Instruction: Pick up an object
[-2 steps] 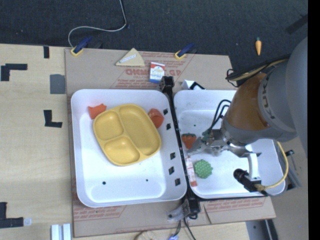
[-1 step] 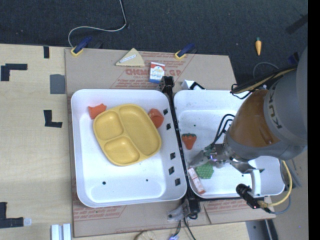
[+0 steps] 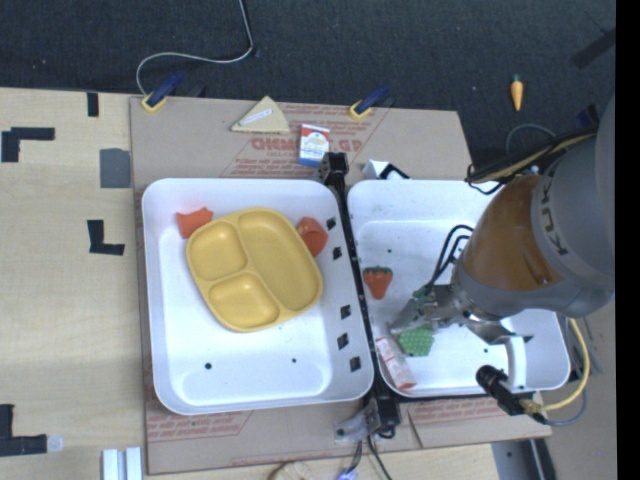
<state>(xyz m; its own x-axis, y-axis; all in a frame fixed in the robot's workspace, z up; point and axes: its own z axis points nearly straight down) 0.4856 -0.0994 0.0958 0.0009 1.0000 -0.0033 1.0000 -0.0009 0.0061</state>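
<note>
Nearest item: small pink-and-white packet (image 3: 393, 362), lying at the near left corner of the right bin (image 3: 420, 203), against the divider between bins.

Item 2: green object (image 3: 417, 342), low and lumpy, on the right bin floor just right of the packet. Likely target of the pick.

Item 3: hand (image 3: 418, 313), reaching in from the right, set directly above and touching or nearly touching the green object. How widely it is spread cannot be told; the wrist and cabling hide it. No object is seen held.

Item 4: strawberry-like red toy (image 3: 378, 281), right bin, just far-left of the hand.

Item 5: yellow divided plate (image 3: 254, 267), left bin (image 3: 165, 298), with an orange piece (image 3: 193, 220) at its far left and a red piece (image 3: 313, 234) at its far right.

Item 6: small carton (image 3: 314, 146) and pale wedge (image 3: 262, 117), on the cardboard-covered tabletop (image 3: 420, 138) beyond the bins.

Risks, as judged:
- Green object is small and low; a closing grip may skid over it or pinch only an edge, so it drops on lifting.
- Packet sits close by; an off-centre descent could nudge it or catch it together with the green object.
- Near wall of the right bin is close; a push could jam the green object against it, out of reach.
- Red toy near the hand may be bumped.
</note>
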